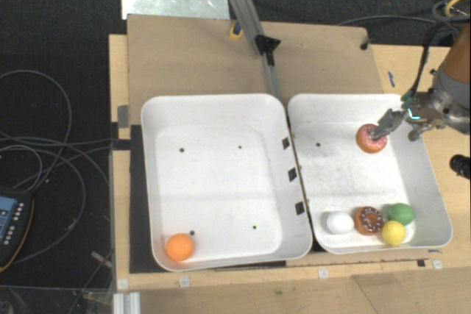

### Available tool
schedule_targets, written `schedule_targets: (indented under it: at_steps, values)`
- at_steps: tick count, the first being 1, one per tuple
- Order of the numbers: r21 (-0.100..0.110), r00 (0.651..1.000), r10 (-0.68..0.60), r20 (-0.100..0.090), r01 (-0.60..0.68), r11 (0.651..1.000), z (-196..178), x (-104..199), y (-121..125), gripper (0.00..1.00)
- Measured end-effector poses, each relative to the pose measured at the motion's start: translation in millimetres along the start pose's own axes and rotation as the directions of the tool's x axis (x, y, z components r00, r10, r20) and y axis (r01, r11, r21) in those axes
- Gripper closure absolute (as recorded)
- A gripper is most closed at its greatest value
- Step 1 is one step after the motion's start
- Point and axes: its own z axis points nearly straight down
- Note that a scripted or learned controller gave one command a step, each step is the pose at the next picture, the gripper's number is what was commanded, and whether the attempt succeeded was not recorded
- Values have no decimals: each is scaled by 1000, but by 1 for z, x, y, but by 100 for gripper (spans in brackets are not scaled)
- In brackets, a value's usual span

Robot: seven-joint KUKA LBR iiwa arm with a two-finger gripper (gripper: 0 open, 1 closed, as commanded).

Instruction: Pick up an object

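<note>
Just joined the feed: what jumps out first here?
The hand reaches in from the right, its tip at a pink donut in the right bin. Four small toys huddle in that bin's near corner, and one orange ball sits alone in the left bin.

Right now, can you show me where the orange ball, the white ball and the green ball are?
orange ball [179, 247], camera view, middle of the ball, left bin's near corner.
white ball [339, 223], camera view, top of the ball, right bin's near edge.
green ball [400, 213], camera view, its upper side above the yellow ball [393, 232].
</note>
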Motion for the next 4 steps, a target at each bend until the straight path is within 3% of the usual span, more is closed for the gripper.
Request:
schedule_targets:
  at_steps: [1, 4]
  values:
    - [-3, 1000, 0, 1, 0, 1000, -2, 0, 1, 0]
    - [1, 1000, 3, 0, -3, 1000, 135, 3, 5, 0]
